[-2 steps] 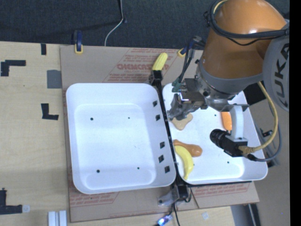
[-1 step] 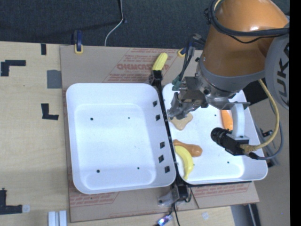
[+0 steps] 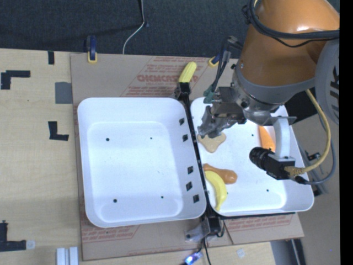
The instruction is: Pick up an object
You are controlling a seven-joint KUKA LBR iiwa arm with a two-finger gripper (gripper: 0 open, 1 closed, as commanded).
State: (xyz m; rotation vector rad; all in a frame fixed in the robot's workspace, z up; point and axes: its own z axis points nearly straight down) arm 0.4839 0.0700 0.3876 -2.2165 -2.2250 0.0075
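While you look down at the right bin (image 3: 287, 200), read these lines.
Hand (image 3: 208, 130): low by the bin's left wall; you cannot tell its state.
Tan piece (image 3: 214, 143): directly under the hand.
Banana (image 3: 217, 187): near the bin's front-left corner.
Orange piece (image 3: 266, 137): toward the right wall.

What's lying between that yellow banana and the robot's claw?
In the camera view, a tan, bread-like piece lies just under the gripper, then bare bin floor down to the banana.
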